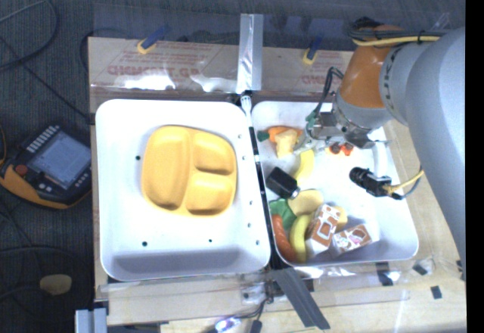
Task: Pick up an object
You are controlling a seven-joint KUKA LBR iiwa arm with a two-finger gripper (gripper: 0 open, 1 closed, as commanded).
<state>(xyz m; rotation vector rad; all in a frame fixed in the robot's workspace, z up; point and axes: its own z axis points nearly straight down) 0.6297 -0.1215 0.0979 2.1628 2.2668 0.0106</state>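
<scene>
- Tool (327,127) is seen low over the back of the right bin (401,237), under the orange band of the arm (423,74); whether its fingers are apart or together cannot be told, since the wrist hides them from above.
- Nothing is seen lifted clear of the bin, so the step in hand is judged to be the descent or the reach toward a target, not the carry.
- Just beside the tool, toward the divider, an orange and cream toy (281,138) and a yellow banana-like piece (305,165) are found; either is judged the likely target.
- Nearer the front of the same bin, a black block (281,182) and a heap of toy food (310,229) are piled close together.
- A yellow divided tray (189,169) lies alone in the left bin (121,241).
- A closing of the fingers round one piece is called for next, then a straight lift; the crowding is judged a risk to a clean grip.
</scene>
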